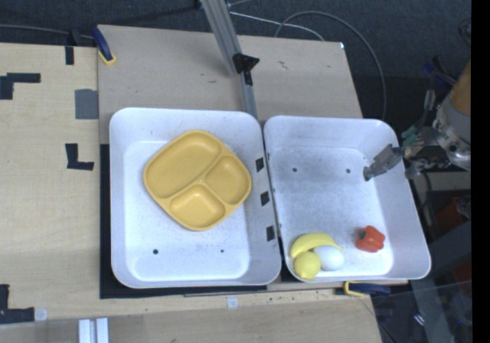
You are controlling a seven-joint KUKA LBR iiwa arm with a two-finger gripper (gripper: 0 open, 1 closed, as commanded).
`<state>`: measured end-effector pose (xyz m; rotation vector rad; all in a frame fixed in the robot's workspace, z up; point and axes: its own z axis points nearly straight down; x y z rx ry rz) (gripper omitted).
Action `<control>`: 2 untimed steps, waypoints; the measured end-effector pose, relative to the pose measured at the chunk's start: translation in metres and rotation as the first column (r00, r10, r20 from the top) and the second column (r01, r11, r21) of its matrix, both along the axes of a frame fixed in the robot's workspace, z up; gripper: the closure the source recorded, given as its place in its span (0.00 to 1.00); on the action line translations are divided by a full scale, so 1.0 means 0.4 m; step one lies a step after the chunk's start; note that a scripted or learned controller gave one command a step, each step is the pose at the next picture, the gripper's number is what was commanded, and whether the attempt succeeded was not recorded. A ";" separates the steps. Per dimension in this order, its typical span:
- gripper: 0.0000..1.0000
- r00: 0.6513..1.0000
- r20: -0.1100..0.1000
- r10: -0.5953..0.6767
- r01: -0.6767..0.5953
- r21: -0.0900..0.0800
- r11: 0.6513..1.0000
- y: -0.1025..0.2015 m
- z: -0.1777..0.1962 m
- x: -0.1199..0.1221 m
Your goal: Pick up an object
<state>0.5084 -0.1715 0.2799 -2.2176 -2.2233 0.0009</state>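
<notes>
The right bin (306, 142) holds a small cluster at its near edge: a yellow banana-shaped piece (314, 242), a yellow round fruit (307, 266) and a white egg-shaped object (331, 258), all touching. A red pepper-like toy (370, 239) lies apart, to their right. My gripper (395, 164) hangs over the bin's right rim, well above and behind the red toy. It is open with nothing between its fingers; one grey finger (378, 163) points out over the bin floor.
The left bin (126, 204) holds a yellow three-compartment plate (197, 179). A grey metal pole (222, 20) slants down from the top to the ridge between the bins. Cables lie on the dark floor behind the bench.
</notes>
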 end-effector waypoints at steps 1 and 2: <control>0.00 1.000 0.000 -0.001 0.001 0.000 1.000 0.000 0.000 0.000; 0.00 1.000 -0.004 -0.001 0.001 0.000 1.000 0.002 -0.110 0.008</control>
